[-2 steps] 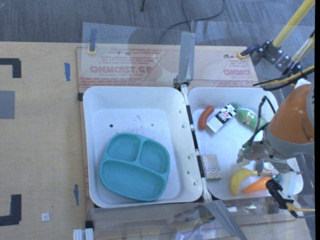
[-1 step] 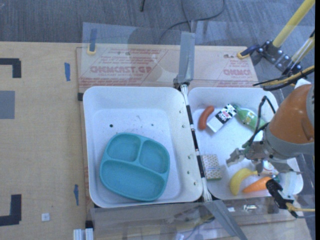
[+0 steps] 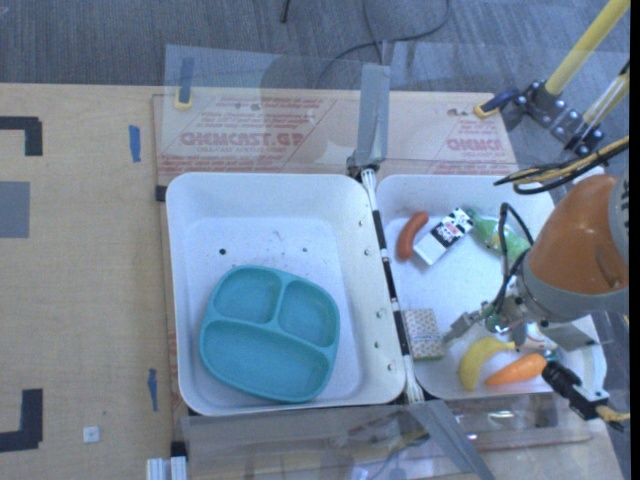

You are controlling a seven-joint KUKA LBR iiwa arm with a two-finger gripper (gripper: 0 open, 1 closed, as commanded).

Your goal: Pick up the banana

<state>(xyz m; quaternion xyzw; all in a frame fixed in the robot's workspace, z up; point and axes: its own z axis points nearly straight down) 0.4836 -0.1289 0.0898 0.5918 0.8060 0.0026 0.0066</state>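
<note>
1. One banana (image 3: pixel 477 361) lies near the right bin's (image 3: pixel 440 196) near edge, touching one carrot (image 3: pixel 518 370), just below the gripper (image 3: pixel 497 320).
2. Whether the gripper grasps anything cannot be told.
3. One tan sponge (image 3: pixel 423 332) sits beside the divider.
4. Farther: one sausage (image 3: pixel 411 235), one small box (image 3: pixel 444 235).
5. The left bin (image 3: pixel 262 196) holds one teal divided plate (image 3: pixel 268 333).
</note>
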